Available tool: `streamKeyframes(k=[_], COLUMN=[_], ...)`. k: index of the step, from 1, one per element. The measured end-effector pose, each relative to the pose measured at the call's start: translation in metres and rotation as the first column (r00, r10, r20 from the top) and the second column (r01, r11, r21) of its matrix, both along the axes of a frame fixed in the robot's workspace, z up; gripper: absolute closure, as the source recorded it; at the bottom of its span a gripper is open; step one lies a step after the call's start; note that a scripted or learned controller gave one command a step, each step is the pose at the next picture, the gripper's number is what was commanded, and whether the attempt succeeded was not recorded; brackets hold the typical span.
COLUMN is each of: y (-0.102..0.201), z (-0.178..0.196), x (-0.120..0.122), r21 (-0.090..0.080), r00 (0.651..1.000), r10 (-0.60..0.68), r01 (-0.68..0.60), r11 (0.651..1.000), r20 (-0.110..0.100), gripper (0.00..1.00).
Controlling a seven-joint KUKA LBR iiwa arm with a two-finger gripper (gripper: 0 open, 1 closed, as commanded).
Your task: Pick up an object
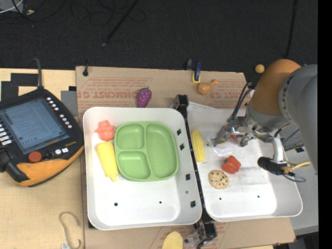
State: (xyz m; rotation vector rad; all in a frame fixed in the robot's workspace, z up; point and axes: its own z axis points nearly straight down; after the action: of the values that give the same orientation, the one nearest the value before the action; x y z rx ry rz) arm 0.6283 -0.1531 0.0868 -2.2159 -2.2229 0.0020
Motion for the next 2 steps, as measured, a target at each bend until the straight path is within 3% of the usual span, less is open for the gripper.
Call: streamKeyframes(k=[1, 2], y=[-0.001, -0.004], z=[0.014, 0.078], x=[0.001, 0.001], r21=[0.001, -0.002], r00=[1.000, 1.000], r10=[-0.001, -0.005], r01=[0.001, 0.005], r11=[1.000, 1.000], r20=[0.003, 0.008], gripper=[1.00, 1.00])
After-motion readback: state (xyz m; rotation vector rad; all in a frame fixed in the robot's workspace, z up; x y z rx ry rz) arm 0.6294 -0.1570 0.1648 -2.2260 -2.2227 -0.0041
